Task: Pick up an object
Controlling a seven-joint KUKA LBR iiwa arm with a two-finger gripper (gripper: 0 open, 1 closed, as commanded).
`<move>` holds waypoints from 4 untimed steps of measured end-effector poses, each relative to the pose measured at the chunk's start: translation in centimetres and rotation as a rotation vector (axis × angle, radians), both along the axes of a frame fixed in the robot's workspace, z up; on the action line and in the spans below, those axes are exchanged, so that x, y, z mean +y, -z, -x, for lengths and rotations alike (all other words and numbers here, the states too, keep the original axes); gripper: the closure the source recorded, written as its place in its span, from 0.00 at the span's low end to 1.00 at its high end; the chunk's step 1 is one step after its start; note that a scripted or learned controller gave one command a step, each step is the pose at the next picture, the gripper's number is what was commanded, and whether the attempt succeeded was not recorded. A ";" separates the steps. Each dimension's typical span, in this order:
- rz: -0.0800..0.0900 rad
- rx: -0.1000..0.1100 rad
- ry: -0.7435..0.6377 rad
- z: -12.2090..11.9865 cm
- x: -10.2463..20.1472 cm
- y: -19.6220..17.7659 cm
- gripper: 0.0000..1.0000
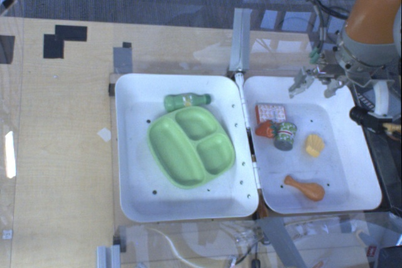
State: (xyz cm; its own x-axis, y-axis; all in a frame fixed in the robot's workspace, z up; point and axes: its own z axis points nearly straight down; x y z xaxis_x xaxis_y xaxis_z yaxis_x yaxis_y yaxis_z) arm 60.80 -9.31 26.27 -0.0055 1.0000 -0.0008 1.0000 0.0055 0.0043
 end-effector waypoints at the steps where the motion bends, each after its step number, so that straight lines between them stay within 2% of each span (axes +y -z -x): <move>1: 0.000 0.001 -0.074 3.9 -0.6 10.0 0.00; 2: 0.001 -0.011 -0.041 6.5 0.2 17.3 0.00; 3: -0.004 0.007 -0.004 1.3 -0.2 17.4 0.00; 4: -0.004 0.012 -0.005 1.4 -0.3 16.3 1.00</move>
